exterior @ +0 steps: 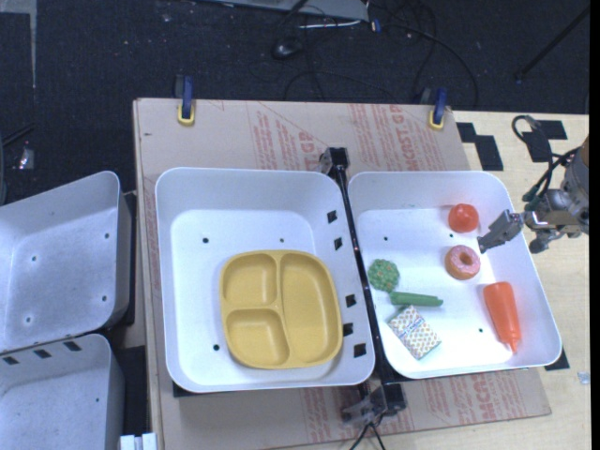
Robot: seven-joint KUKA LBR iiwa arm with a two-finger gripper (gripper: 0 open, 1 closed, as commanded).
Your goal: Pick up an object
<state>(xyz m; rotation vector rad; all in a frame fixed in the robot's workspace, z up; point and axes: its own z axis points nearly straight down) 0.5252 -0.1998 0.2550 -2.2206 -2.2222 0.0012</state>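
Six things lie in the two shallow white bins on the table; nearest sit a checked blue-and-white packet (414, 333) and an orange plastic carrot (503, 313), with a yellow three-part plastic tray (281, 308) in the left bin (178, 251); farther in the right bin (412, 204) lie a green pod (416, 299), a green broccoli head (382, 274), a pink ringed doughnut (462, 262) and a red tomato (462, 217); the claw (518, 231) hangs spread and empty at the right rim beside the doughnut; the approach seems in hand; next it should centre over one piece, lower and clench.
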